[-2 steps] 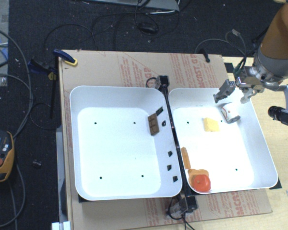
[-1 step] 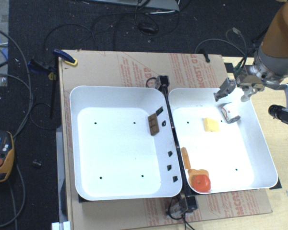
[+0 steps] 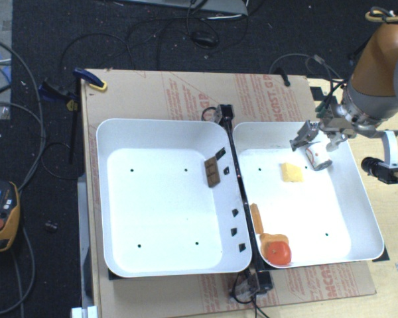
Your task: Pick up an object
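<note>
Red tomato-like ball (image 3: pixel 277 252) sits in the right bin's (image 3: pixel 358 204) near-left corner, an orange stick (image 3: pixel 256 218) just behind it. From my remote station I see the gripper (image 3: pixel 314 144) poised over that bin's far edge, fingers spread, nothing between them. Yellow block (image 3: pixel 292 172) lies nearby; brown bar (image 3: pixel 212 172) leans in the left bin (image 3: pixel 119 138).

Blue-yellow clamp (image 3: pixel 87 79) at cardboard (image 3: pixel 159 91) corner, cables (image 3: pixel 152 32) beyond.

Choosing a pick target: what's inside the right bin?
Right bin holds a yellow block, an orange stick and a red ball. The gripper hides part of its far edge.
</note>
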